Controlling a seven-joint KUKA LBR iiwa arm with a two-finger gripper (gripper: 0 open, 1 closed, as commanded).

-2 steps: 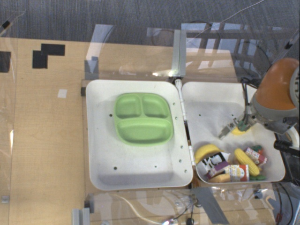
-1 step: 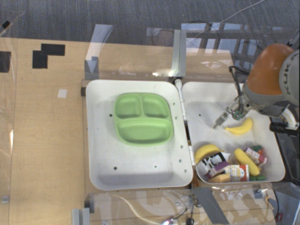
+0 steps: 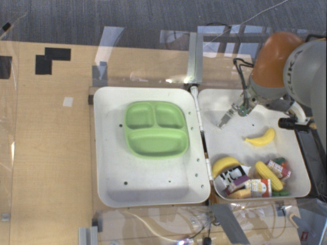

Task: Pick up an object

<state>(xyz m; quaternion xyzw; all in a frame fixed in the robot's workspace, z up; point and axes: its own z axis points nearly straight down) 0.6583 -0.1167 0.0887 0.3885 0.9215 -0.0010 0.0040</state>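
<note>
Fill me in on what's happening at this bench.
A grey robot arm reaches in from the right over the right bin. Its gripper hangs above bare bin floor, holding nothing. A banana lies a little way off from it, and a pile of toy food and packets sits at the bin's near end. The left bin holds a green divided plate, untouched.

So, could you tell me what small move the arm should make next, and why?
Probably shift the pincer toward the lone banana and descend. It hangs over bare floor of the right bin, and the banana lies apart from the crowded pile at the near edge.
</note>
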